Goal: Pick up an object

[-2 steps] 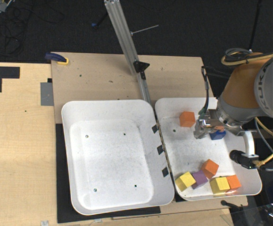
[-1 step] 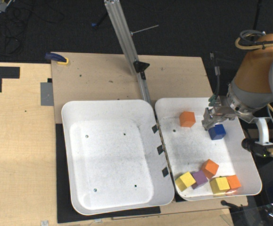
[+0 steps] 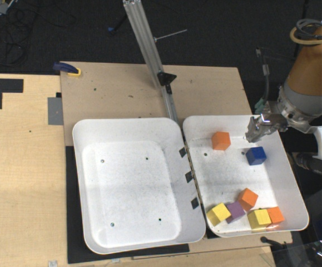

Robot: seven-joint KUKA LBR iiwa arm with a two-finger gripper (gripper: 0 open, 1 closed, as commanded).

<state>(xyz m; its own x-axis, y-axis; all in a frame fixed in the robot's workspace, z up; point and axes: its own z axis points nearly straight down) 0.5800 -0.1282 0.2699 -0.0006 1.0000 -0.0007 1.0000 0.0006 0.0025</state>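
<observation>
Slanted aluminium rail [image 3: 148,43] behind the bins; blue-and-yellow clamp [image 3: 67,69] at bench edge.

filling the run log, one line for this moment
gripper: above blue block, nothing seen held | right bin: seven blocks | task: not done

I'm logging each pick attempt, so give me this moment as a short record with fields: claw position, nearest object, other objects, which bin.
claw position: claw over the right bin, near its far edge
nearest object: blue cube, just in front of it
other objects: orange cube alone; orange, yellow and purple blocks clustered at the near edge
left bin: white
</observation>
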